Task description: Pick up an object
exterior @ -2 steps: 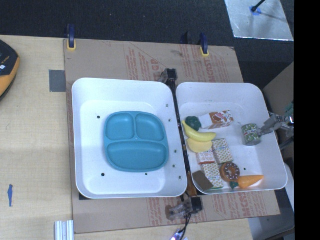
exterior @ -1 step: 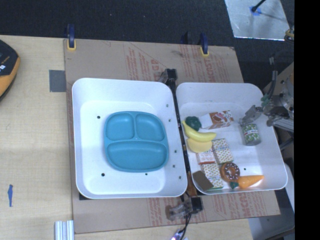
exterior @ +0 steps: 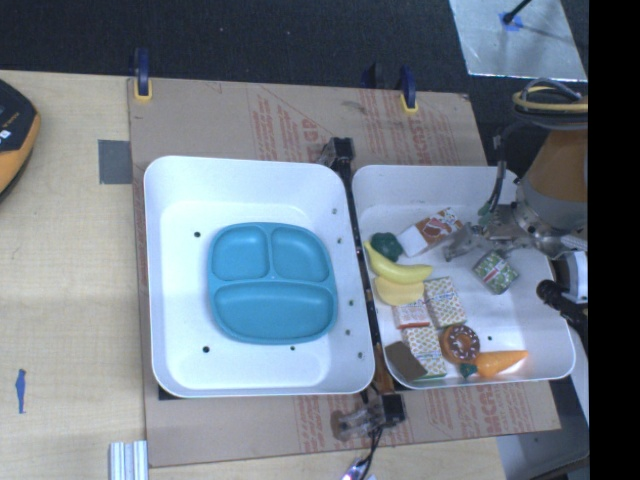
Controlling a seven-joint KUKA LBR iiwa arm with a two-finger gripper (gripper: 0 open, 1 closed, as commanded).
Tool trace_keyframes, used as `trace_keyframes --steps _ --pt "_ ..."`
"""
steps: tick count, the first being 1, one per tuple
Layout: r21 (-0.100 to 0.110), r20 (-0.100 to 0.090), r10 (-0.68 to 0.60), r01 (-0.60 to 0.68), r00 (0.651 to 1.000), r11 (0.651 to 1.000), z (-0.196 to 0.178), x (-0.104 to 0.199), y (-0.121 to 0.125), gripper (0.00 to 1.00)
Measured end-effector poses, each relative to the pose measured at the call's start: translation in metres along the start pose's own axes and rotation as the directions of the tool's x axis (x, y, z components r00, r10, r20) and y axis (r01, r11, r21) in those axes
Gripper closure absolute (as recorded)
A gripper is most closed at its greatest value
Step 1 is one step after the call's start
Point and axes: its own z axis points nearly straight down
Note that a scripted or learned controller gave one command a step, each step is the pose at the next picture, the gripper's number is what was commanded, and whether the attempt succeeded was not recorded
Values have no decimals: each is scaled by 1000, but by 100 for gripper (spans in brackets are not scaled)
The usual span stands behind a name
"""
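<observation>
We see the gripper (exterior: 470, 240) low over the right bin's (exterior: 535, 368) far right part, fingers spread and holding nothing (a green packet (exterior: 494, 270) lies just beside it). The banana (exterior: 395, 273) rests against the bin's left wall.

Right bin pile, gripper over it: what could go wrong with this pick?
1. The items are packed: the yellow banana touches the patterned square packets, so a grasp may drag neighbours along.
2. The two-finger gripper sits between the red-and-white packet and the small green carton, possibly closing on nothing.
3. The orange carrot lies against the white bin's wall, leaving little finger room.
</observation>
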Motion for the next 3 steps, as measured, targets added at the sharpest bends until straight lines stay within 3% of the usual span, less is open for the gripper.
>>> trace_keyframes --steps 1,2,3 --pt "8 5 2 -2 1000 1000 -6 -5 60 0" --pt "1 0 7 -7 1000 1000 -6 -2 -12 0" --pt "-4 3 3 -3 1000 1000 -17 -3 -8 100"
